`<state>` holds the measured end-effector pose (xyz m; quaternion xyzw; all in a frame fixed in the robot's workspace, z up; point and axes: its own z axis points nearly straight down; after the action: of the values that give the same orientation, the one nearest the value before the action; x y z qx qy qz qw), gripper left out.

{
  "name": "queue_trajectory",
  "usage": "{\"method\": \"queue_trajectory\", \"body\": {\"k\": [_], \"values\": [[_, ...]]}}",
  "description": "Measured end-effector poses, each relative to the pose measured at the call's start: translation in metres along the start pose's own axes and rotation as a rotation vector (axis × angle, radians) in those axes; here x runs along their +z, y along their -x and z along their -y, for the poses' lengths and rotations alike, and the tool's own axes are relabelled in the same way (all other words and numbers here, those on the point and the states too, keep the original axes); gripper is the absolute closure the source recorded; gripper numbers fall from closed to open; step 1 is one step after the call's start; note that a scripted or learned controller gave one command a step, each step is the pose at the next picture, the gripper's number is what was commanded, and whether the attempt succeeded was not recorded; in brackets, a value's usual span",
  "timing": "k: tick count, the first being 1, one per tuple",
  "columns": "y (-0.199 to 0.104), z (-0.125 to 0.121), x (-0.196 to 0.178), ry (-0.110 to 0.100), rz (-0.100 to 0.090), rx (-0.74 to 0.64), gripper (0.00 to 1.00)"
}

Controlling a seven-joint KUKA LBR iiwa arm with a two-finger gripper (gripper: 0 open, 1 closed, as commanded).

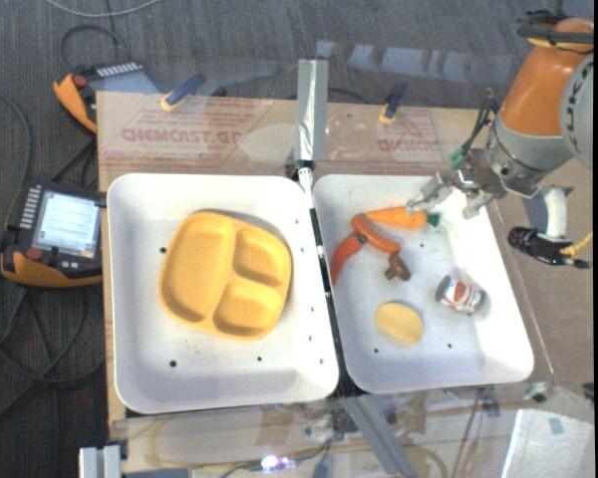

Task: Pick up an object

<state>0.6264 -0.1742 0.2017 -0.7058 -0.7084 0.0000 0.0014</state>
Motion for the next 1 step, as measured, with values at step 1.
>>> {"method": "queue_trajectory", "body": {"k": [1], "values": [[-0.0205,0.0124,0.1086,0.000,0.003,0.076,0.00]]}}
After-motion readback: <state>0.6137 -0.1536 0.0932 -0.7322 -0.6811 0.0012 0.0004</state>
